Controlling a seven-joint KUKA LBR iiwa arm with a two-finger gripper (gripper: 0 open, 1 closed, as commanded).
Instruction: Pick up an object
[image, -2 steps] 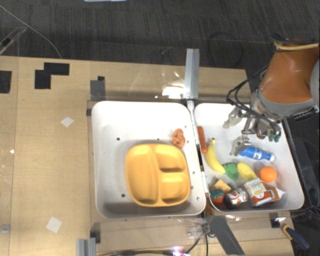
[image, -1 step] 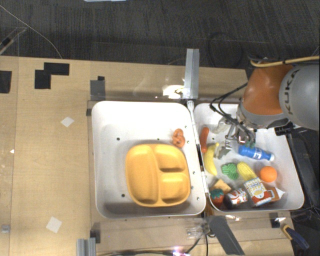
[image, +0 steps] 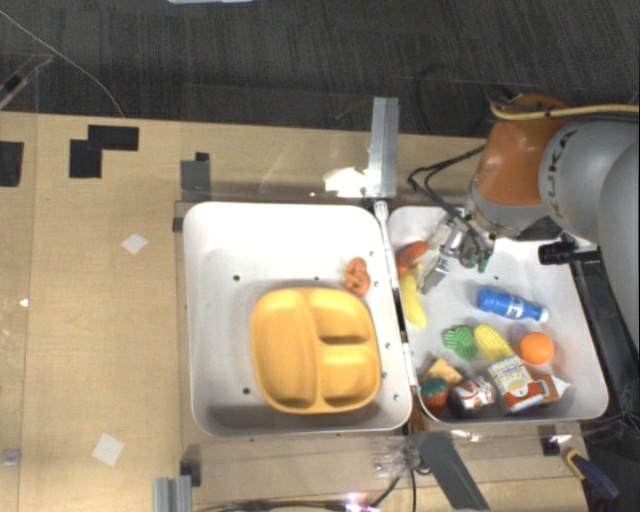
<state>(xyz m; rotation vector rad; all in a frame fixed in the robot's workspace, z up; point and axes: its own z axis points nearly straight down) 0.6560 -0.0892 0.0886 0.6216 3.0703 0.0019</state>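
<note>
— How many things sit in each bin?

— The left bin (image: 205, 300) holds two: one yellow divided tray (image: 315, 348) at lower centre and one small orange piece (image: 356, 273) near the right wall. The right bin (image: 590, 385) holds about nine: a blue bottle (image: 510, 305), a yellow banana (image: 412, 303), a red item (image: 408, 256), a green piece (image: 460, 341), a corn cob (image: 491, 342), an orange ball (image: 538, 347), and three small packaged items crowded along the lower edge.

— Where is open room?

— The upper half of the left bin is bare, as is the right bin's upper right corner. The lower right bin is packed tight.

— And the gripper?

— The gripper (image: 432, 277) hangs at the right bin's upper left, its fingers parted, nothing between them, just beside the banana and red item.

— How do those lie?

— The banana runs top to bottom along the dividing wall. The bottle's long axis runs left to right, tilting slightly down toward the right.
</note>
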